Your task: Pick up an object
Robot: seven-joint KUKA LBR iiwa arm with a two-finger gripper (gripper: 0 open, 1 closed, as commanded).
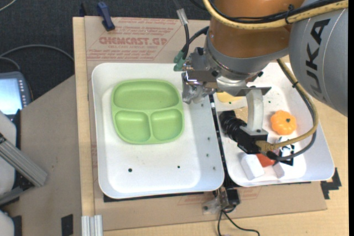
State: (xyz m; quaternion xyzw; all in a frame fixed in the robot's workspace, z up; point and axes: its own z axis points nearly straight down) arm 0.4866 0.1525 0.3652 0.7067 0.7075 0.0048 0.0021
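Overhead slanted view of the bench. Two shallow white bins sat side by side on a brown board [133,41] printed with red lettering, with a blue clamp [105,15] at the board's far left corner. The left bin [160,168] held a pale green divided plate [147,110] lying flat in its far half, with one long compartment at the back and two smaller ones in front. The arm [260,8], with its grey body and broad orange band, reached in from the right and covered the far part of the right bin [318,157]. The gripper [193,88] hung over the seam between the two bins, just beside the right edge of the green plate. Its working end was masked by the wrist hardware, so whether it stood wide or narrow could not be told. The loose objects available for picking lay in the right bin. A small orange fruit [282,122] sat near the middle right. A white block [251,166] lay at the near edge, touching a red piece [266,160]. A pale yellow piece [224,98] lay close under the wrist, partly hidden.
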